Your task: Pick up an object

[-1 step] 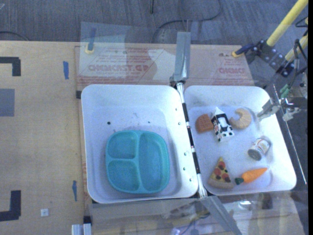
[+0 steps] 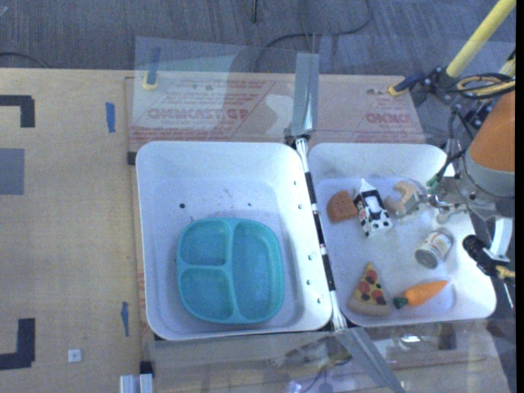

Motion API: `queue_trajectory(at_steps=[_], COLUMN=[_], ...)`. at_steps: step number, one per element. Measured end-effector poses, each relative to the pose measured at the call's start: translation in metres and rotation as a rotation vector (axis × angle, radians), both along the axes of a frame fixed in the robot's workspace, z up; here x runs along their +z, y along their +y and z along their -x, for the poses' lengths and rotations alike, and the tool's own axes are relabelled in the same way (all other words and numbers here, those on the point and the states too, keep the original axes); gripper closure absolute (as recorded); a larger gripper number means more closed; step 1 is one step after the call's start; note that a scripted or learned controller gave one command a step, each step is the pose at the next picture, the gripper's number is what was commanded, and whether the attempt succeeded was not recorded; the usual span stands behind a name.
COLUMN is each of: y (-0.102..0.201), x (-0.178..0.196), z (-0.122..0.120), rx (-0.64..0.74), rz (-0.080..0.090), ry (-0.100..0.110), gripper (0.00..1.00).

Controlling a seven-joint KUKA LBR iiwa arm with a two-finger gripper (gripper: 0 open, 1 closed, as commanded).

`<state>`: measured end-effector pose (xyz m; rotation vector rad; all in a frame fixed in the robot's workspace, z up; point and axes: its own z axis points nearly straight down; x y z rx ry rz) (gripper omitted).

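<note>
The right bin (image 2: pixel 458 158) holds several toys. A brown cookie (image 2: pixel 341 206) lies next to a black-and-white cow (image 2: pixel 372 211). Right of them is a tan curved piece (image 2: pixel 403 195). A small can (image 2: pixel 433 249) lies on its side nearer the front. A pizza slice (image 2: pixel 370 289) and an orange carrot (image 2: pixel 423 293) rest along the front wall. My gripper (image 2: pixel 438 199) is low over the right side of this bin, just right of the tan piece and above the can. The arm's orange band (image 2: pixel 499 142) rises behind it.
The left bin (image 2: pixel 164 178) carries a teal divided plate (image 2: pixel 231 270) toward its front. A metal divider (image 2: pixel 304 97) runs between the bins at the back. Cables and a yellow rod (image 2: pixel 483 31) crowd the far right corner.
</note>
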<state>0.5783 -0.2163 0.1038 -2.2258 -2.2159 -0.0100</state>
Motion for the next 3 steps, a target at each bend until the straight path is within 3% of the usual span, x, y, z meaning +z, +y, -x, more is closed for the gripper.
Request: queue_trajectory(at_steps=[1, 2, 3], y=[0.002, -0.004, 0.000], x=[-0.015, -0.004, -0.004], z=[0.041, 0.041, 0.041], rx=[0.111, 0.103, 0.107], rz=[-0.001, 0.008, 0.003], ry=[-0.007, -0.011, -0.009], gripper=[0.00, 1.00, 0.00])
